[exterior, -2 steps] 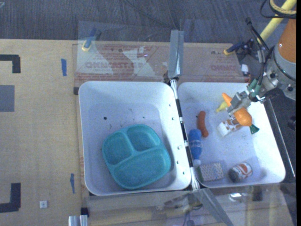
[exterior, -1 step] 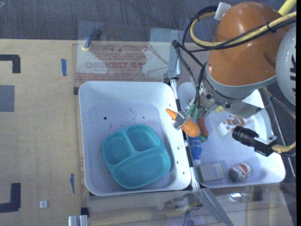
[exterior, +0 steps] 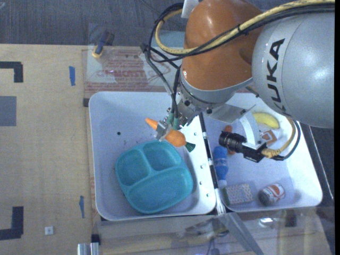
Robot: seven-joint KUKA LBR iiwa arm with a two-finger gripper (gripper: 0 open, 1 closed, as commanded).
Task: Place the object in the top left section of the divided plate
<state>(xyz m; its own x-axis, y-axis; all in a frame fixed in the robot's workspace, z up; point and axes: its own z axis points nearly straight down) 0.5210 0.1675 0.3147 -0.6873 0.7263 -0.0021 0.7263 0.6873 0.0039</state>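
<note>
Hovering: the gripper [exterior: 171, 125] hung in the camera view over the far edge of the left bin [exterior: 101, 142], just beyond the divided plate [exterior: 154, 177].
Grip: a thin orange piece [exterior: 152, 124] stuck out just left of the fingertips and a rounder orange lump [exterior: 176, 138] sat just below them; I could not tell whether these were one object or whether either lay between the fingers, nor how wide the fingers stood.
Object: the orange carrot-like toy, touching or just beside the fingertips, above the plate's far rim and not in any section.
Plate: teal, three sections, all of them bare; it lay just below and to the left of the gripper.
Progress: judged from this, the carrying was near its end; the lowering into the top left section and the letting go were left, if the toy was held at all.
Count, left bin: one plate, one orange toy, a small dark green bit [exterior: 190, 147] just right of the gripper.
Count, right bin [exterior: 313, 185]: one blue bottle [exterior: 220, 163], one yellow banana [exterior: 265, 120], one grey speckled sponge [exterior: 239, 193], one small can [exterior: 271, 194], all to the gripper's right and well apart from it.
Bins: two.
</note>
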